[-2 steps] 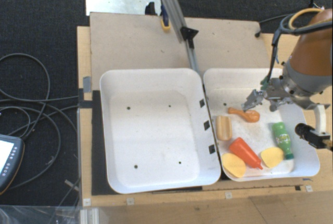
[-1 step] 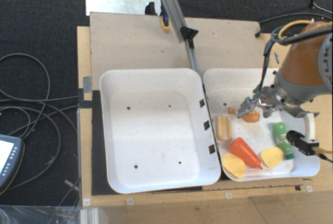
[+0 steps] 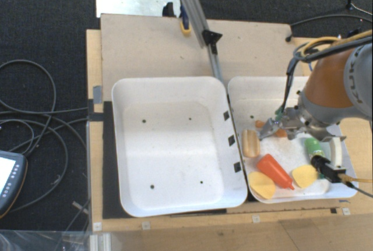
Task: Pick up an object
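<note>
My gripper hangs low over the middle of the right bin, reaching in from the right. Just left of it lies a small orange piece, and another orange bit peeks out under it. A tan bread-like roll lies below and to the left of the gripper. An orange carrot-shaped toy lies near the bin's front, between two yellow pieces. A green object sits under the wrist, partly hidden.
The left bin stands beside the right one, their walls touching. A grey pole slants from the top down to the bins' shared back corner. Cables run along the arm at the right. Bare bench board lies behind the bins.
</note>
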Tool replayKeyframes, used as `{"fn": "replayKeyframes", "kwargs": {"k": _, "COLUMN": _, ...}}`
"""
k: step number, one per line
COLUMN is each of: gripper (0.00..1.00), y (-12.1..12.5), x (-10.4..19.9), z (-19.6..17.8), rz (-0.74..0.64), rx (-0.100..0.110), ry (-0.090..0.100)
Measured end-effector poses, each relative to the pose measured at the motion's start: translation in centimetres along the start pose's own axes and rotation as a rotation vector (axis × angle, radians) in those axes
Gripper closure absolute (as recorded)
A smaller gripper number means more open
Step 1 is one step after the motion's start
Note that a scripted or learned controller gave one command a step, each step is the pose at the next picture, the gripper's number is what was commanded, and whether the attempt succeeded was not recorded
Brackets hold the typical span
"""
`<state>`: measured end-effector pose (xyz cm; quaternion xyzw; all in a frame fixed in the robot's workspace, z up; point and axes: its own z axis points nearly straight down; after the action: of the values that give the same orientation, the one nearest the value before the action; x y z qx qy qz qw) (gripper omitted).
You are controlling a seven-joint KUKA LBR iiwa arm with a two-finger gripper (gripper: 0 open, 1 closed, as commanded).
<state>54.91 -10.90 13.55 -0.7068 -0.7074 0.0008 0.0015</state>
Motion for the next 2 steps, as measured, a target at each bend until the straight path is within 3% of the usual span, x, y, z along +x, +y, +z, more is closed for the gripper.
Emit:
{"fn": "replayKeyframes", "kwargs": {"k": 1, "gripper": 1.0, "y": 0.2, "x": 0.0, "z": -1.3, "rz": -0.001, "rx": -0.006, "ry": -0.001}}
{"fn": "replayKeyframes", "kwargs": {"k": 2, "gripper": 1.0, "y": 1.1, "x": 0.3, "z": -6.0, "rz": -0.005, "rx": -0.01, "ry": -0.002}}
